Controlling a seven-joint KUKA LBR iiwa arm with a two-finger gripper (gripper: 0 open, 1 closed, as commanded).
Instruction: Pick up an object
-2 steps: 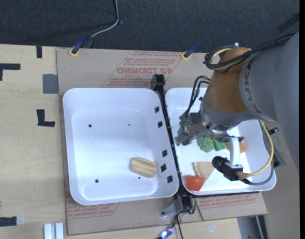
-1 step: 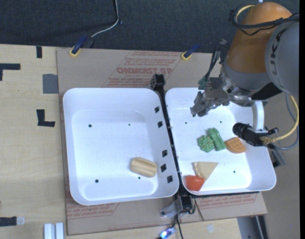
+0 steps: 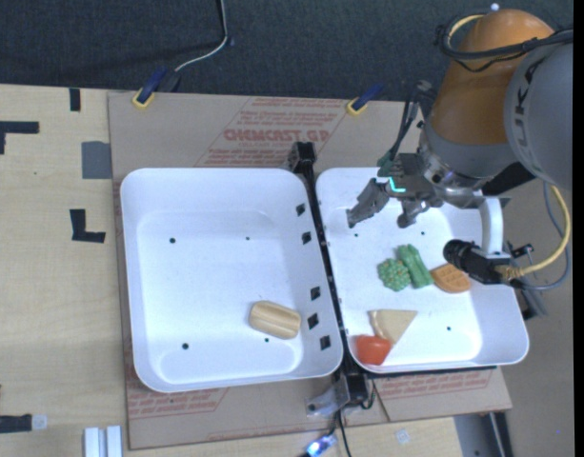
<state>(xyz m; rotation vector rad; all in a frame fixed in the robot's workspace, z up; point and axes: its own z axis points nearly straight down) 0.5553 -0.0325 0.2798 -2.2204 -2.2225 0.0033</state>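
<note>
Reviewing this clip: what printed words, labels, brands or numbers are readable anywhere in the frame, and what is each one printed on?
"CHEMCAST GP": red print on the brown cardboard sheet under the bins, seen upside down behind the left bin; this reading is uncertain.
Smaller red lines beside it: too blurred to read.
Faint red print on the cardboard's front edge: unreadable.
Black marks on the bench: shapes, not letters.

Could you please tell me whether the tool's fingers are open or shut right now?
Open. The tool hangs over the right bin with its two dark fingers spread apart, bare white floor between them, nothing held.
</note>
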